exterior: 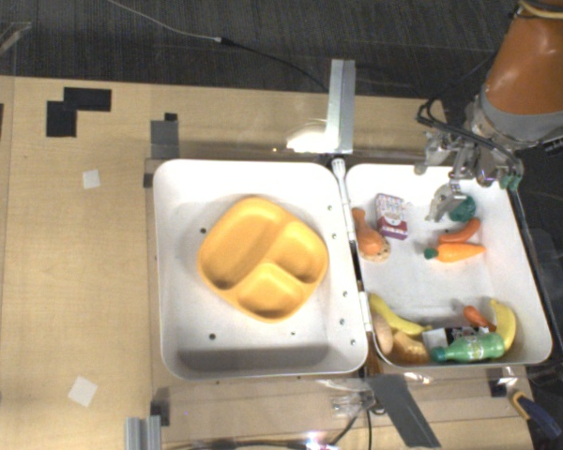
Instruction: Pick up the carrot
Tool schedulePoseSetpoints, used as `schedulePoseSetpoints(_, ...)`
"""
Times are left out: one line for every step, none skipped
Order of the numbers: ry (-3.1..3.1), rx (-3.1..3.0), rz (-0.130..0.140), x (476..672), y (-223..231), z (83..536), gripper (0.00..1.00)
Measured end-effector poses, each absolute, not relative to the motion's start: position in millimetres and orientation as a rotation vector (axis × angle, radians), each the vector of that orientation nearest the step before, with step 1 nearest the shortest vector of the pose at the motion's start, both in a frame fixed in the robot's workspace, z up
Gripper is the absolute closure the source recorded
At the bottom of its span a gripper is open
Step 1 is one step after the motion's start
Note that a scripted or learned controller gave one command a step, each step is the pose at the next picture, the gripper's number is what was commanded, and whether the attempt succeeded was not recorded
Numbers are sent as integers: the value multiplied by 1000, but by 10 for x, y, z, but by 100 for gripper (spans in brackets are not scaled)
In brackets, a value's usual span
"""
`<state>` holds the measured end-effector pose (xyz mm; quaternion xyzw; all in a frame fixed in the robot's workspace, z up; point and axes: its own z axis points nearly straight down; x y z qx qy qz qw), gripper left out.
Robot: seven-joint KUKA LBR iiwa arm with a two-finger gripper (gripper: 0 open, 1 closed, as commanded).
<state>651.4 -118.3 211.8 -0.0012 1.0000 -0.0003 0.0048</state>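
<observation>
The carrot (456,250) is orange with a green top (466,230). It lies in the upper right part of the right bin (535,298), roughly level across the view. My gripper (448,203) hangs at the end of the grey and orange arm (530,59), just above and slightly left of the carrot's green top. Its fingers look slightly apart with nothing between them. The carrot rests on the bin floor, apart from the other items.
In the right bin are a pink-and-white carton (391,216), a sausage-like toy (368,237), two bananas (395,315), a green bottle (469,348) and a small orange piece (476,317). A yellow divided plate (263,256) fills the left bin (174,279).
</observation>
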Motion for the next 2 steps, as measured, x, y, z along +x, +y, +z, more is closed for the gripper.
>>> schedulePoseSetpoints(3136, 35, -2, 6119, -1560, 1744, 0)
schedulePoseSetpoints(3138, -5, -2, 5604, -2043, 1093, 0)
